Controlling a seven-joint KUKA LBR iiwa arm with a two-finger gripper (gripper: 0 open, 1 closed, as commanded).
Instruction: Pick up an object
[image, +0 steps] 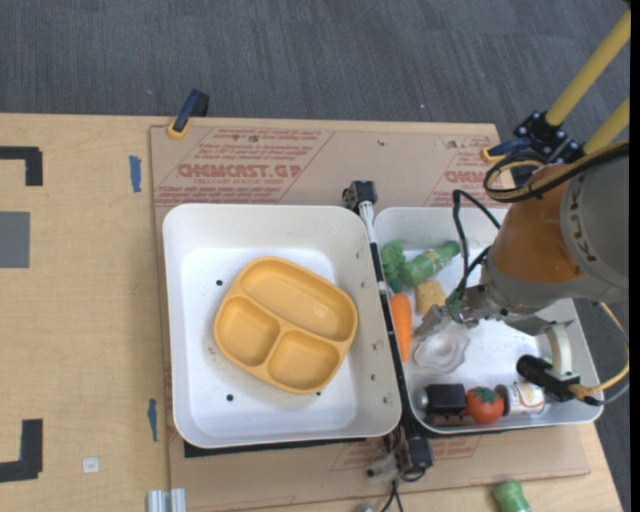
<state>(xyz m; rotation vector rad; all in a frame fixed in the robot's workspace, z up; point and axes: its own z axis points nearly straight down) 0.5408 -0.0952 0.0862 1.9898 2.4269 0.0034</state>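
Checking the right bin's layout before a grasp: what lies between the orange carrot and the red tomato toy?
In the camera view, a clear crumpled plastic piece and a black block lie between the carrot and the tomato toy.

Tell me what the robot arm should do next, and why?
Probably drop straight down a little. The gripper hangs low in the right bin, just over a clear plastic piece, with the carrot close beside it. Nothing shows between its fingers, so it has not picked anything up yet.
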